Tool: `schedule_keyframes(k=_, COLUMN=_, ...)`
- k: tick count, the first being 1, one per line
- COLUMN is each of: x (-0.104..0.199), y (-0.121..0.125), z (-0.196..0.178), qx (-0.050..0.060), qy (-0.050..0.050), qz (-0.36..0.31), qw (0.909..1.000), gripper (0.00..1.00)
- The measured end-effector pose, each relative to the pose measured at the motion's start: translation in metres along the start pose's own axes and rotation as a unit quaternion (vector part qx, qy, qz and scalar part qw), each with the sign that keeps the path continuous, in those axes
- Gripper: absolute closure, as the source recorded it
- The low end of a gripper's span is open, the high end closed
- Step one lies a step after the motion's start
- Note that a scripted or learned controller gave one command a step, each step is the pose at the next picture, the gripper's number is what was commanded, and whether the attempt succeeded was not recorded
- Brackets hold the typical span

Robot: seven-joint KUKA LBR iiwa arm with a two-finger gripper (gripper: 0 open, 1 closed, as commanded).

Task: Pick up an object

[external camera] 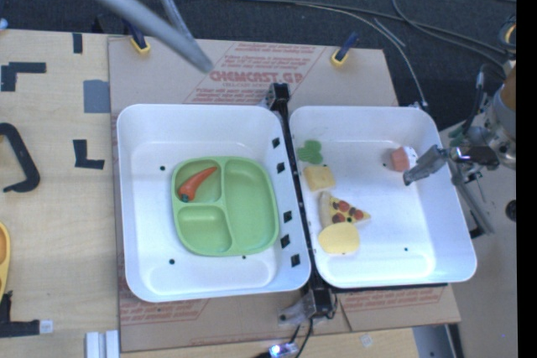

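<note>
One small pink-and-white toy (401, 157) lay in the right white bin (419, 264), just beside the gripper (417, 172), whose finger state I could not tell, alongside one green piece (311, 151), two yellow pieces (318, 178), and one pizza slice (346, 212); the cardboard (252, 71) read "CHEMCAST".

Bright even light, soft shadows, slight blur.

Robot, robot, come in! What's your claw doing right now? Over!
Gripper over right bin, holding nothing visible. Small red-and-white piece just beside it. Pizza slice and other toy food near the divider, not in the way.
</note>
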State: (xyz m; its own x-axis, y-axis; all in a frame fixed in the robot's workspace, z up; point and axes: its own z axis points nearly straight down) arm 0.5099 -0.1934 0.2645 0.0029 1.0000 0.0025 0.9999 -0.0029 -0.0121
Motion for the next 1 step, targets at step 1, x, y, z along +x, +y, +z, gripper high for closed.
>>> schedule_keyframes(k=1, x=0.0004, y=0.0021, z=-0.0060, qx=-0.005, qy=-0.001, qz=-0.002, qw=1.0000, gripper=0.00)
